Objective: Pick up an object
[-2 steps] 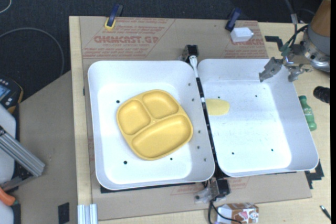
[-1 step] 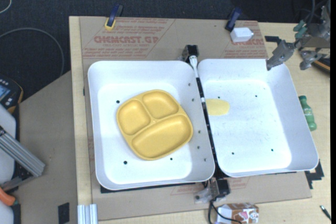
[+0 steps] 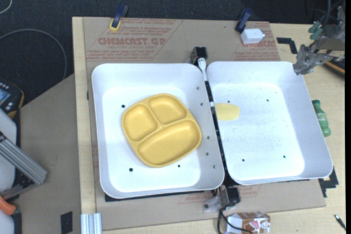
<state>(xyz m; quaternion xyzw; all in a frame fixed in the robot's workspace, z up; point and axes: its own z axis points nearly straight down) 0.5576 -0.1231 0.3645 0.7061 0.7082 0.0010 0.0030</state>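
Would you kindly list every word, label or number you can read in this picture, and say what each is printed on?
"CHEMCAST G P": red print on the brown board behind the left bin; its last letters are faint.
Red print on the same board behind the right bin, near the small white block: too blurred to read.
Yellow divided plate and pale yellow piece: no text.

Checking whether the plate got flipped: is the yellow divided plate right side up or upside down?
Right side up. The yellow divided plate lies flat in the left bin, its three hollow compartments facing the camera.
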